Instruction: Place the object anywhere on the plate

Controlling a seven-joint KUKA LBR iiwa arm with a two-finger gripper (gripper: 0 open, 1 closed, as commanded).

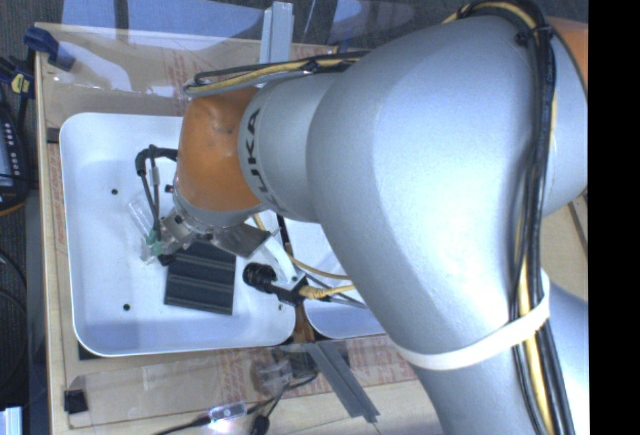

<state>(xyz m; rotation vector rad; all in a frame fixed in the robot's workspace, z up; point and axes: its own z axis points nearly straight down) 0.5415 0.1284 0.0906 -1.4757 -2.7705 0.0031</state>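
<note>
My gripper point(153, 245) is down inside the left white bin point(95, 223), near the middle of its floor. A small pale green and clear piece shows at its tip; I cannot tell whether this is a held thing or part of the gripper. Just to its right is a dark ribbed block point(200, 281), low over the bin floor, and I cannot tell if it belongs to the gripper. The orange band point(210, 158) and the big grey arm point(420, 173) cover the bin's right side and most of the right bin point(340, 325).
Black and yellow cables point(290, 288) hang from the wrist near the gap between the bins. Black equipment point(10, 148) stands beyond the bench's left edge. Loose hardware point(275, 373) lies on the bench in front of the bins.
</note>
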